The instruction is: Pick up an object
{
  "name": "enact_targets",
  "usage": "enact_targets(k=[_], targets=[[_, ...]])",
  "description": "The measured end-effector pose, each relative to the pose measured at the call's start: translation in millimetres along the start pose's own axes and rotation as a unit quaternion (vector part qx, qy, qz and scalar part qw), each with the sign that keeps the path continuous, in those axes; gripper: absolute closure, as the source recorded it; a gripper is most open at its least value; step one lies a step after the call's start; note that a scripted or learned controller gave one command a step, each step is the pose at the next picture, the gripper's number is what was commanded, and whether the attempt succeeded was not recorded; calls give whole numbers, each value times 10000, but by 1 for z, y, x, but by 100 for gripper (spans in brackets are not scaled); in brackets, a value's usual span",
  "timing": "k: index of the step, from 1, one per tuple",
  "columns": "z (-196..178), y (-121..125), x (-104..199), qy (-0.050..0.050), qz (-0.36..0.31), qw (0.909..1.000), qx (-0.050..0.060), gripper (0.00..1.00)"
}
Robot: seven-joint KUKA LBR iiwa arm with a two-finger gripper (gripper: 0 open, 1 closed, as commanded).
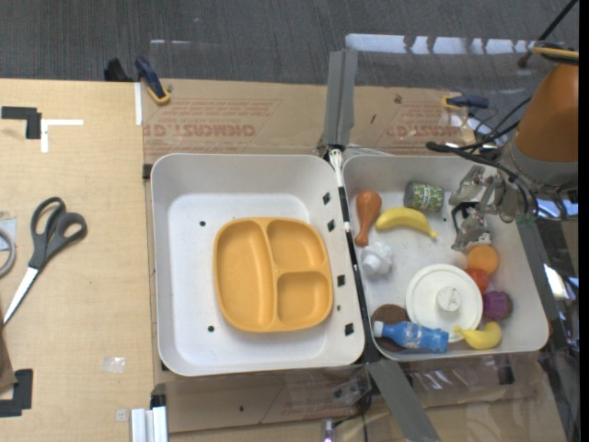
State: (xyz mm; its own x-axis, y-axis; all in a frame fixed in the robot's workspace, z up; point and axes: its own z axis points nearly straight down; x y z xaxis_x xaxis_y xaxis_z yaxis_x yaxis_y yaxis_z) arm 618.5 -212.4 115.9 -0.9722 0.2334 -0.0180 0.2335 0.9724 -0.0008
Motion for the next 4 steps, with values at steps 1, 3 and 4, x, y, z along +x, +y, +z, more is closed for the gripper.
enact_targets(k=[1, 3, 4], targets=[[23, 82, -6, 68, 221, 9997, -9, 0], [12, 116, -1, 44, 933, 9956, 3, 100], [-116, 151, 18, 78, 1368, 9906, 8, 100]])
